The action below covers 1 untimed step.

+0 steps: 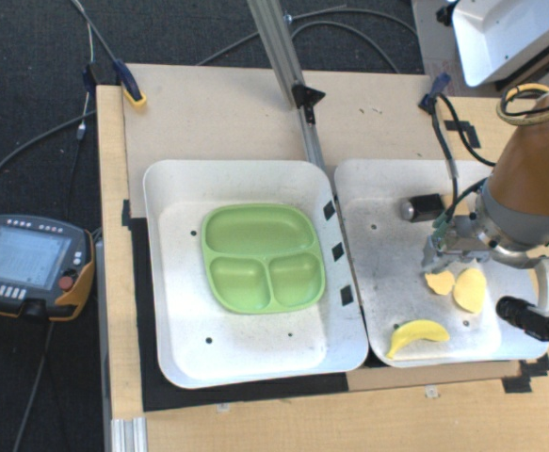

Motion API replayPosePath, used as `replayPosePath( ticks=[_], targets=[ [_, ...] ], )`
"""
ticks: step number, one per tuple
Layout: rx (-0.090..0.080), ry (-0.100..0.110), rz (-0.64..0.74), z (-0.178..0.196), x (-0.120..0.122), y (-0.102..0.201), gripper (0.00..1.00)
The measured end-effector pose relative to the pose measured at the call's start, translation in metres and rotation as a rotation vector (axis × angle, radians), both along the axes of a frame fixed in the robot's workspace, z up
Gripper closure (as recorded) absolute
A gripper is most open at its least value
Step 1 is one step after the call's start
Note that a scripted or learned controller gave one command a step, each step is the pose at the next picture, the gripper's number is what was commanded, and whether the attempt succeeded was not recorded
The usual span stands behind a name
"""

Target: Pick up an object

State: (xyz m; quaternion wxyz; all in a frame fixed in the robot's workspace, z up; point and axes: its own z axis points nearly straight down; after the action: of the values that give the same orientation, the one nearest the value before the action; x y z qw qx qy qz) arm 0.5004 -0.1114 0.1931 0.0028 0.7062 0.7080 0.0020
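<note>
While the gripper (446,252) is hanging low over the right bin (382,252), its finger state cannot be told. Three yellow pieces are lying near that bin's front edge: one banana (417,334), one round piece (470,290), one small piece (438,282). One green divided plate (262,257) is sitting mid-left bin (175,281).

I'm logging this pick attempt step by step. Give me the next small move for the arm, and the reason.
Probably a short straight descent. The gripper hangs directly above the small yellow piece in the right bin, with the larger yellow piece beside it and the banana nearer the front rim.
</note>
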Motion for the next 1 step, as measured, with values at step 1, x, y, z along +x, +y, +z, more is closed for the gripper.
replayPosePath(
  ticks=[1],
  targets=[
    [0.001,0.003,-0.001,0.0178,0.0012,0.0003,1.0]
  ],
)
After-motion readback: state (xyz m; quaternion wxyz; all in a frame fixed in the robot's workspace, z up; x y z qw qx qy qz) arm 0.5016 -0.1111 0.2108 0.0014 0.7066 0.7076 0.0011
